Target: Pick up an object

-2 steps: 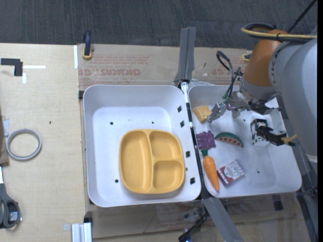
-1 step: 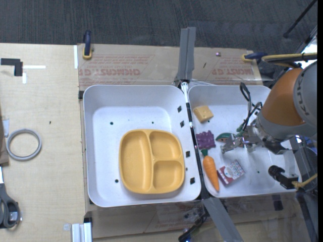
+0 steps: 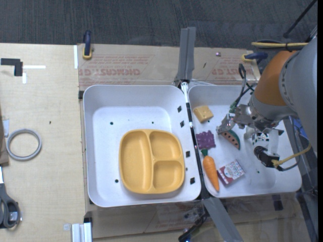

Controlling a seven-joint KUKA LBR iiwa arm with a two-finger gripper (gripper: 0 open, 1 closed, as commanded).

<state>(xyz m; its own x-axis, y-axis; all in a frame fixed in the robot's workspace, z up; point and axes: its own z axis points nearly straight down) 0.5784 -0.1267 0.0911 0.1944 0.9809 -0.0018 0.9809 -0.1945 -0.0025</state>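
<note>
A robotics lab or test cell. A grey arm (image 3: 298, 79) reaches over two white bins (image 3: 96, 135) on a plywood counter (image 3: 40, 185), with a tape roll (image 3: 22, 144), scissors (image 3: 9, 210) and clamps (image 3: 87, 44) lying about.

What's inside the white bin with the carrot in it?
In the right bin: carrot, purple grapes, yellow cheese wedge, watermelon slice, small red-and-white box. The tool and arm cover part of the floor, so anything beneath is hidden.
</note>
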